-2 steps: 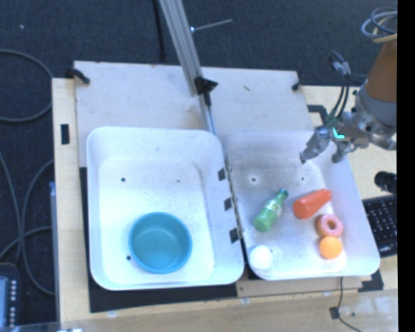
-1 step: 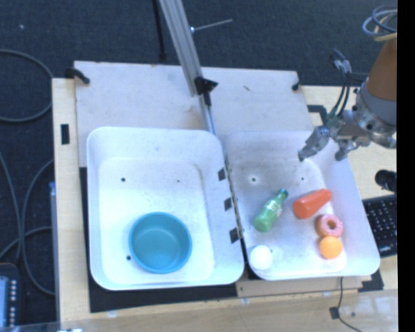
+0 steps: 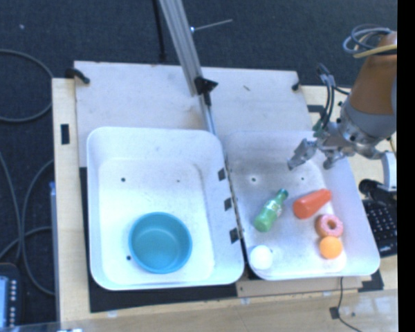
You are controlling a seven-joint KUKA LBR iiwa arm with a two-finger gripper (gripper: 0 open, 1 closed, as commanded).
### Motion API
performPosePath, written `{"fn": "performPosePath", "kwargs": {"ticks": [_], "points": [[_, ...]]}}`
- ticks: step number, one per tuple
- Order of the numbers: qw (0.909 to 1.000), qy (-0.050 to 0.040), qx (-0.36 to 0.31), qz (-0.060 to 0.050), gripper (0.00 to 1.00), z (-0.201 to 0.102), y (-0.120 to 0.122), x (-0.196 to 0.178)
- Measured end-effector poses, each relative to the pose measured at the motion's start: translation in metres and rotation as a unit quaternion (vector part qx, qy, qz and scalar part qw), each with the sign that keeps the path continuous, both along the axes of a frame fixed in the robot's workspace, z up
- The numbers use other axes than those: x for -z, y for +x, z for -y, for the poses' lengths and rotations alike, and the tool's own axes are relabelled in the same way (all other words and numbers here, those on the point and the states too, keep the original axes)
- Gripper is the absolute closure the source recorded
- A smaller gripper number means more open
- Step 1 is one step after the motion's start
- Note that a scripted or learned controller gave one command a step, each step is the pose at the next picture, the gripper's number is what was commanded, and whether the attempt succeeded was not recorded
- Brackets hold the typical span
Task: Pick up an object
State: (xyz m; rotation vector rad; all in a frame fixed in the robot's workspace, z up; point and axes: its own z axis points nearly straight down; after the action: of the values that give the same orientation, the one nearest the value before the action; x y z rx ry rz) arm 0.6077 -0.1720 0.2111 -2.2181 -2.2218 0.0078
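Note:
In the right bin (image 3: 263, 151) lie a green bottle (image 3: 270, 211), an orange-red carrot (image 3: 311, 203), a pink ringed doughnut (image 3: 329, 225), an orange ball (image 3: 330, 247) and a white ball (image 3: 261, 257). My gripper (image 3: 312, 156) hangs over the upper right part of that bin, above and apart from the carrot. Its two fingers are spread, one toward the left (image 3: 297, 155) and one lower right (image 3: 330, 160), with nothing between them.
The left bin (image 3: 111, 151) holds a blue bowl (image 3: 160, 241). A slanted metal pole (image 3: 183, 37) rises behind the bins. A black keyboard (image 3: 380, 220) lies at the bench's right edge, and cables trail on the dark floor at left.

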Motion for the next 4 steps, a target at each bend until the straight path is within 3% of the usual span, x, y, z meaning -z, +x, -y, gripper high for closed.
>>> {"fn": "performPosePath", "kwargs": {"ticks": [2,3,4], "points": [[1.0,-0.0001,0.002,0.0,0.0,0.012,0.001,0.112],[1.0,-0.0002,0.003,0.007,1.0,0.013,0.004,0.094],[1.0,0.0008,0.0,0.007,1.0,0.018,0.012,0.027]]}}
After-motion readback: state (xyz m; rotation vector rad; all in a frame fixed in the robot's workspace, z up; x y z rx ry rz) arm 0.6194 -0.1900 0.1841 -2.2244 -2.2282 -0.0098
